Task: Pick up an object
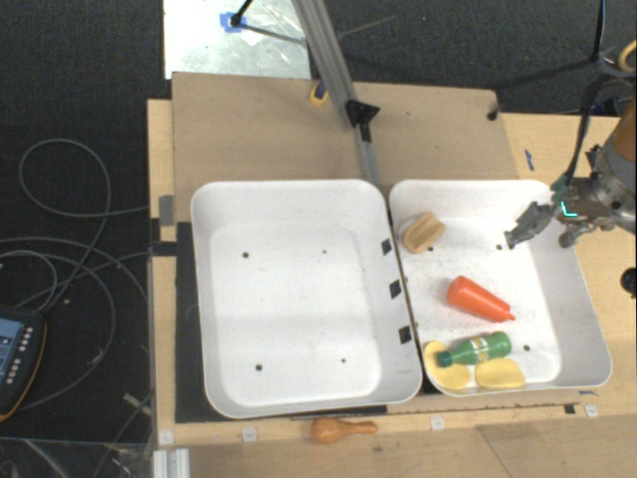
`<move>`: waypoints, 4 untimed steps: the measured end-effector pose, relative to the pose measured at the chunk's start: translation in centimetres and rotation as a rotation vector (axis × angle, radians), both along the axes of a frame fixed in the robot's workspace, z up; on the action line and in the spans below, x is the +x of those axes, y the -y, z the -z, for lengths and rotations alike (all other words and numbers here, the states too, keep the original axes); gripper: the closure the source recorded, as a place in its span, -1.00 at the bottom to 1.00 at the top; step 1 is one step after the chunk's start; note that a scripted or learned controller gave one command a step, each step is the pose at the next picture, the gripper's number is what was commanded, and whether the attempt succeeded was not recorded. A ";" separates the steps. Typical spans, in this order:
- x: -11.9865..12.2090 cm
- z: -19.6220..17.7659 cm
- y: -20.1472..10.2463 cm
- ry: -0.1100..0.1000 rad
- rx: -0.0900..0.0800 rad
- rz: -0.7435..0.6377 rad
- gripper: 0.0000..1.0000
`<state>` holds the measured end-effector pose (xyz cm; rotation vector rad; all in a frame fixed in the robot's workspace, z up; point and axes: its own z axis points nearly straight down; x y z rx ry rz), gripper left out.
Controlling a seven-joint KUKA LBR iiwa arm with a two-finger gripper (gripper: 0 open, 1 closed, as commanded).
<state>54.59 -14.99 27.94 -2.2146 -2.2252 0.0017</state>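
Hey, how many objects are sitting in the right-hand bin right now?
4. A tan block near the upper left corner, an orange cone in the middle, a green bottle near the front edge, and a yellow piece under and beside that bottle. Nothing looks hidden.

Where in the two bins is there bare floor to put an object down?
The left bin has bare floor across it. In the right bin, the patch between the bread and the gripper is free. The front is crowded: cone, bottle, two yellow pieces.
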 end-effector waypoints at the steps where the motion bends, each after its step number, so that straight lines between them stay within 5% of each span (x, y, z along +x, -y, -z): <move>1: 0.1 -0.2 0.0 0.004 -0.001 0.002 -1.00; 4: 0.8 13.5 0.4 0.000 0.000 0.005 -1.00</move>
